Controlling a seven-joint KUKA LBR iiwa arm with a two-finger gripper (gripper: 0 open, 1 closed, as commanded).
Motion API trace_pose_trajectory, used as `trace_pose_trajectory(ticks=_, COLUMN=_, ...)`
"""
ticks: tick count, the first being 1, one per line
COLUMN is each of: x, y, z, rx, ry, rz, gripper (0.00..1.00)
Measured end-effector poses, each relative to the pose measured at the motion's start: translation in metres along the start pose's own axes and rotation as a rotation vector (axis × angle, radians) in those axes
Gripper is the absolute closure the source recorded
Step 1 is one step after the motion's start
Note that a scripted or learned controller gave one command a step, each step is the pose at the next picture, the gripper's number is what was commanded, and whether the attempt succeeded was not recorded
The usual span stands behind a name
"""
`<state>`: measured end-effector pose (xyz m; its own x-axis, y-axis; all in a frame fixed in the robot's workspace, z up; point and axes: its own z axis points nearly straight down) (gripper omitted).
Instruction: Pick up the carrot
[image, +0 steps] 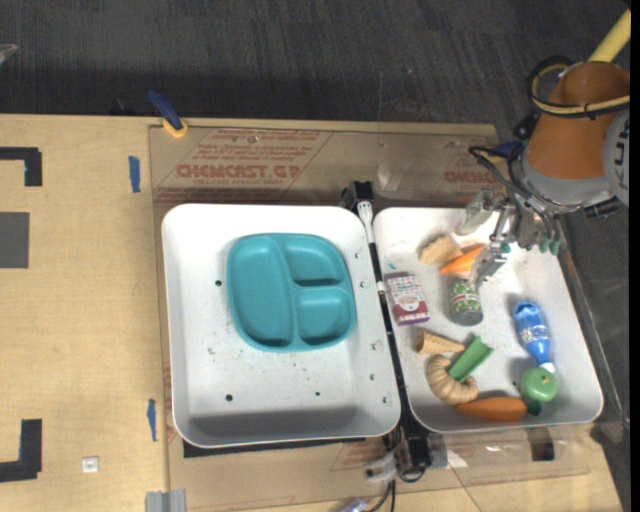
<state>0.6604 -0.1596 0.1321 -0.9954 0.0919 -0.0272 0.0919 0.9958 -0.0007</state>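
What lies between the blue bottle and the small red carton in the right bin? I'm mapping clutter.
In the camera view, a green can stands between the blue bottle and the red carton.

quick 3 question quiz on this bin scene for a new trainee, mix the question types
1. True or false: the teal tray lies in the left bin.
2. What lies nearest the pincer? A) green apple B) carrot C) blue bottle
3. Fill in: the long orange piece lies along the right bin's ____ edge.

Key: 1 true; 2 B; 3 near (bottom in the camera view).
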Motion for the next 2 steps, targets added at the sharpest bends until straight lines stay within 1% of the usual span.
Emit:
trace_pose_trajectory(ticks=1, x=0.000, y=0.005, z=0.043, rx=0.004, ry=0.030, rz=0.203, gripper=0.00)
trace_pose_trajectory(ticks=2, x=0.002, y=-0.005, z=0.043, rx=-0.001, ry=0.026, rz=0.248, gripper=0.00)
